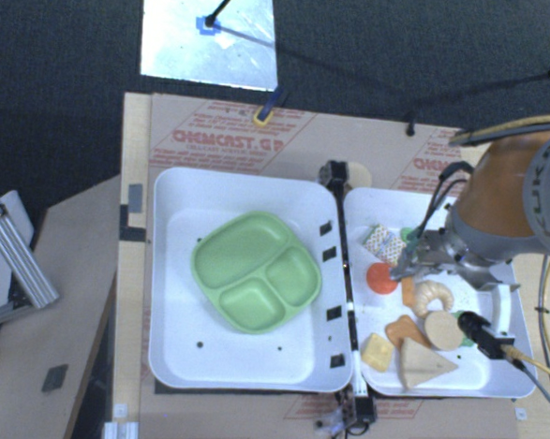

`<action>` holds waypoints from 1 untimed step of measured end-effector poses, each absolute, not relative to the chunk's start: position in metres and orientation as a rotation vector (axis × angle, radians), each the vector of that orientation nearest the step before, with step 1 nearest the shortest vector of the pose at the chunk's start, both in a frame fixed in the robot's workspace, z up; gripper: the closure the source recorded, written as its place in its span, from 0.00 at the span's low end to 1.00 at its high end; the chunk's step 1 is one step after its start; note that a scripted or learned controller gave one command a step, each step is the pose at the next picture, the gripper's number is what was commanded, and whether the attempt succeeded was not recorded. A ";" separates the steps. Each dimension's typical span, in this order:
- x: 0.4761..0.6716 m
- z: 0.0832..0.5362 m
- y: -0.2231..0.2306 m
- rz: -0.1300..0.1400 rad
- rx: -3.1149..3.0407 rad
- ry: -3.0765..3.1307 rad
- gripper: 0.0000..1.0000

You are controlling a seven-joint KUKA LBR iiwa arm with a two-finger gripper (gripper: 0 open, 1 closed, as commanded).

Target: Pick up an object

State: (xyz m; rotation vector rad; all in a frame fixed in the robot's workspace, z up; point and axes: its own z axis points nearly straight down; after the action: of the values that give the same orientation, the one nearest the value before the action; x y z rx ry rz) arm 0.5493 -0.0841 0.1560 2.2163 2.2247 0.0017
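My gripper (407, 267) hangs low in the right bin (500, 384), at the end of the grey and orange arm coming in from the right. It sits right beside a red round piece (380, 278) and just above a tan croissant (434, 295); I cannot tell whether it touches either. Behind it lie a patterned white packet (382, 240) and a small green piece (407, 234), partly hidden by the arm. Toward the front are an orange piece (403, 329), a round beige piece (443, 330), a yellow cube (377, 351) and a pale wedge (425, 363).
The left bin (167, 347) holds a green three-part plate (256, 270). A divider with black clips (342, 275) separates the two bins. The bench edge and a metal frame (10, 252) lie off to the left.
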 end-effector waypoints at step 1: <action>0.554 0.199 -0.085 0.003 2.215 2.224 1.00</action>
State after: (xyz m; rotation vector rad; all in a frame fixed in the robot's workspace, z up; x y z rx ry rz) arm 0.5544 -0.0852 0.1989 2.2146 2.2240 0.0035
